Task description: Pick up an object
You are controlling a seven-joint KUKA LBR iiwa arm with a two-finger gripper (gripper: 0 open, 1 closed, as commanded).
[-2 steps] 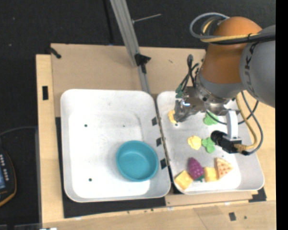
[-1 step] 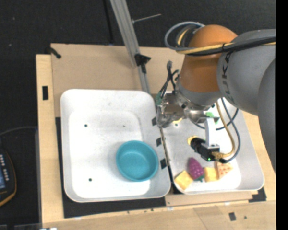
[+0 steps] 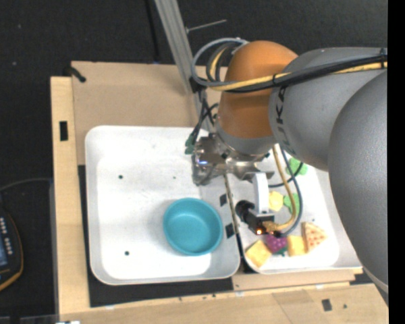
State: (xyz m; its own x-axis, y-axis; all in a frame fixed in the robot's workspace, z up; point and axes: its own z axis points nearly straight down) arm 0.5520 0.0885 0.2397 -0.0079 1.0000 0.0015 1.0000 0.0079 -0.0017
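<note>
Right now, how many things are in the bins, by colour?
Blue bowl: 1
Yellow pieces: 3
Purple piece: 1
Orange wedge: 1
Green piece: 1
Total: 7 seen; the arm may hide more.

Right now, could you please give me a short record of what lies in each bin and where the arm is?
left bin: white; holds one teal bowl, upright, towards its near right corner
right bin: white; holds small toy food
right bin contents: purple toy grapes, orange wedge, yellow blocks, green item partly hidden by the arm
arm: reaches in from the right, wrist above the divide between the bins, covering much of the right bin
</note>
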